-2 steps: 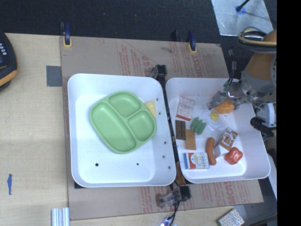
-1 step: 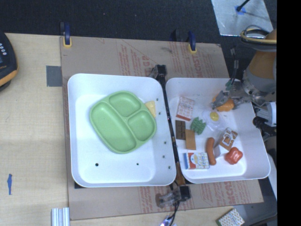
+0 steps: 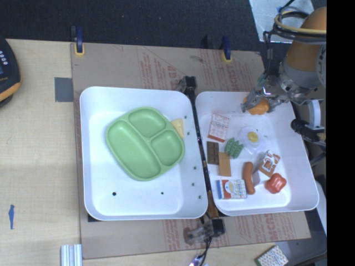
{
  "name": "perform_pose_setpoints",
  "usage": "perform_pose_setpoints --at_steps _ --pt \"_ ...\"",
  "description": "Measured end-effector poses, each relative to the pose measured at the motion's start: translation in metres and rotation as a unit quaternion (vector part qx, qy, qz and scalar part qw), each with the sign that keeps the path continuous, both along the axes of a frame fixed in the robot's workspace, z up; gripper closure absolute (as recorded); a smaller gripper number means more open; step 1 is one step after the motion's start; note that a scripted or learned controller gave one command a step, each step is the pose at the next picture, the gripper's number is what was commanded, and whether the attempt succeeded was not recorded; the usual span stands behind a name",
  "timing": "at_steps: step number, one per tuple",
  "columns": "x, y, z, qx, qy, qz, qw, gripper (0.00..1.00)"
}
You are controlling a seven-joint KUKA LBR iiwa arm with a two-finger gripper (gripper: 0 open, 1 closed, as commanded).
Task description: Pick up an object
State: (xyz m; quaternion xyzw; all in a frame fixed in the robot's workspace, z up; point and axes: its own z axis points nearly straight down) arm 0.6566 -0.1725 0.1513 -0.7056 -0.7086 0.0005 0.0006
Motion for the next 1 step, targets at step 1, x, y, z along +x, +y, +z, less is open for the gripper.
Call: perform_pose_setpoints --at_steps 1 --pt "-0.0007 0.0463 0.0161 0.0004 0.002 0.001 1.0 1.0"
